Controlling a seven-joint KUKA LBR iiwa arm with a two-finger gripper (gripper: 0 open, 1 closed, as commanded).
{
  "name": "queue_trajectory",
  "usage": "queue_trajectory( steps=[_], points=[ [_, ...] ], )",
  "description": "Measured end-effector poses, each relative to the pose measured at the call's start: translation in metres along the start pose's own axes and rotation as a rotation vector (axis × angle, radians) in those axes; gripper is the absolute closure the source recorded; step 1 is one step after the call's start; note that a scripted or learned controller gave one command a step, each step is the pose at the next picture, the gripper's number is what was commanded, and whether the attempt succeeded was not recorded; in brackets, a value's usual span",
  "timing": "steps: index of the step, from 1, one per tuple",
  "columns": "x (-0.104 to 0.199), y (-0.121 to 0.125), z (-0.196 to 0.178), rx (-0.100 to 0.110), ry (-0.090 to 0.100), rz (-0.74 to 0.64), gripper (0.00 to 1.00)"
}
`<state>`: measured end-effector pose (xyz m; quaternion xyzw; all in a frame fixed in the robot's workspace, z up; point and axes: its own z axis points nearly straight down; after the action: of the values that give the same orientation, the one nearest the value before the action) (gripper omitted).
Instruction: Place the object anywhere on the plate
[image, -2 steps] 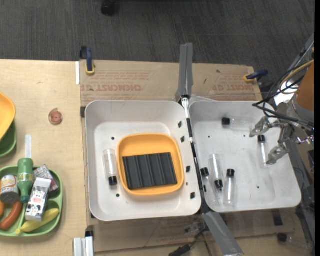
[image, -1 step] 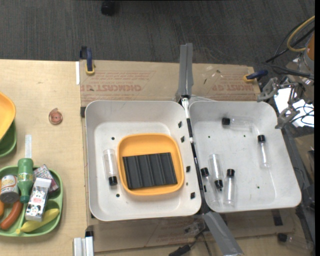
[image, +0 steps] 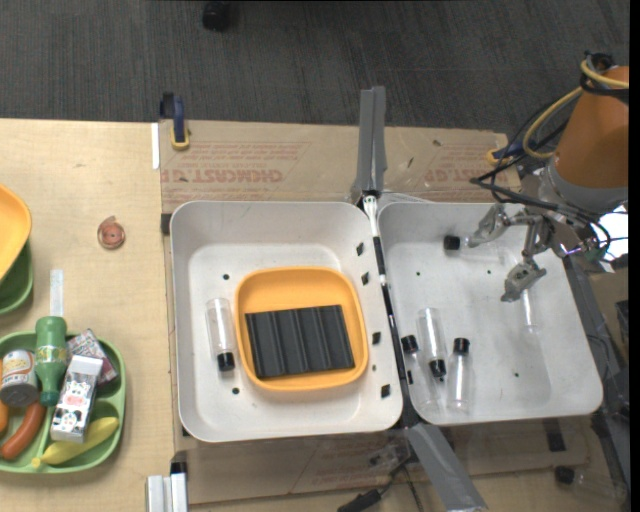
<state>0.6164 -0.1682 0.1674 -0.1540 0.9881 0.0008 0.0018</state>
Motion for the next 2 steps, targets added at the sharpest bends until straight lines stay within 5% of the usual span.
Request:
queue_trajectory(
  steps=[1, 2],
  points=[
    [0.048, -0.039, -0.026, 0.002, -0.001, -0.231, 0.00],
    [0.049, 0.112, -0.025, -0.001, 0.001, -0.431, 0.00]
  ],
)
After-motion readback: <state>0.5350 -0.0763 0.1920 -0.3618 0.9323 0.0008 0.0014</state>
